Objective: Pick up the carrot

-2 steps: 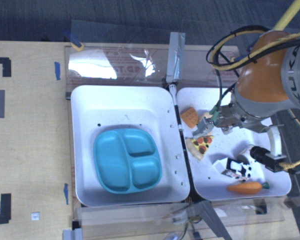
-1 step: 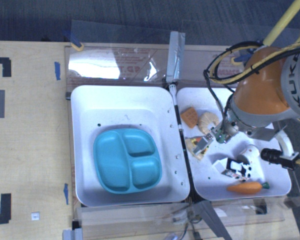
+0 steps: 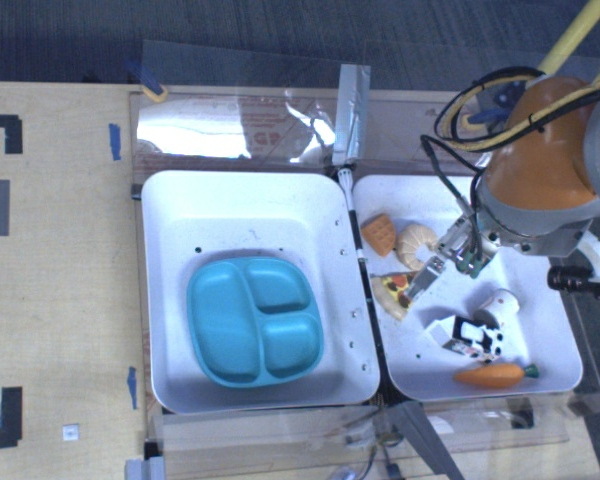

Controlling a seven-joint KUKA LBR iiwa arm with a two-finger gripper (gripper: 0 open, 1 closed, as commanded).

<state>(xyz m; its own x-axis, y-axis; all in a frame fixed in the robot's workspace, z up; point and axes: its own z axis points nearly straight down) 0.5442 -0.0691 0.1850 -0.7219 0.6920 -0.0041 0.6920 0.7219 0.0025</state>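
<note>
**Asker:** Walk me across the bench from left to right. What sits where, and why?

**Describer:** At far left is bare wooden benchtop [image 3: 55,268] with a few black and blue tape marks. Next comes the left white bin [image 3: 170,203], which holds one thing: a teal divided plate [image 3: 255,320], lying flat toward the bin's near side. It looks like a spare drop-off spot, though the task only calls for a lift.

**Asker:** And the right bin?

**Describer:** The right white bin [image 3: 570,368] holds the clutter. Nearest the shared wall are a tan waffle-like piece [image 3: 379,234], a pale rounded shell-like piece [image 3: 416,243] and a yellow and red item [image 3: 396,290]. Farther right lies a small black and white toy [image 3: 477,336], with a white item [image 3: 500,301] just above it.

**Asker:** Where is the carrot?

**Describer:** The carrot [image 3: 490,374] lies on its side along the bin's near edge, orange body pointing left, green top to the right, just below the black and white toy.

**Asker:** What about the arm?

**Describer:** The gripper [image 3: 422,278] reaches in from the right, hanging over the yellow and red item, well apart from the carrot. Whether its fingers are spread or closed, I cannot tell, and nothing is visibly held. I judge the pick has not begun; the arm would need to move toward the near edge.
</note>
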